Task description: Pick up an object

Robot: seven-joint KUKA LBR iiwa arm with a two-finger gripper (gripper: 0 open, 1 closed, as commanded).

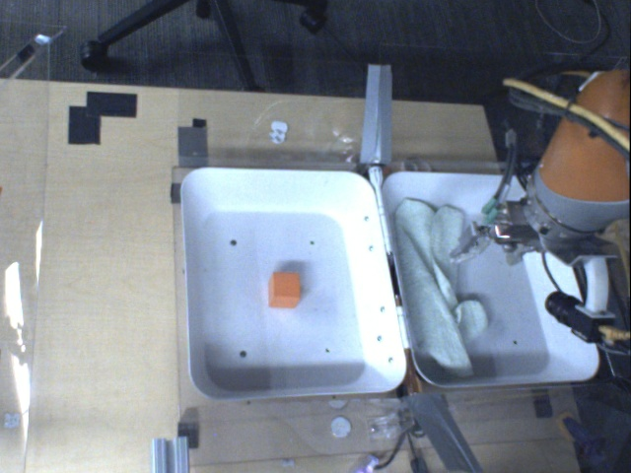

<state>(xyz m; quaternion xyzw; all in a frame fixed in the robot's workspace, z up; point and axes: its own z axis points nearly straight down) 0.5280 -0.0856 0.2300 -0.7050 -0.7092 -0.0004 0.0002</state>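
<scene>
Dark carpet, office-chair base (212,13), pale wooden bench (89,294)

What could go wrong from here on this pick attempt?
1. The gripper sits over the right bin beside the crumpled grey-green cloth; soft folds may slip out or drag when lifted.
2. The orange cube lies in the left bin, across the divider; reaching it risks clipping the rims.

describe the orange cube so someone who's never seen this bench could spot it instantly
Two shallow white bins sit side by side on the bench; take the left bin, the one away from the arm. The orange cube lies alone near the middle of its floor. The right bin holds pale grey-green cloth, so the cube's bright colour is unmistakable.
</scene>
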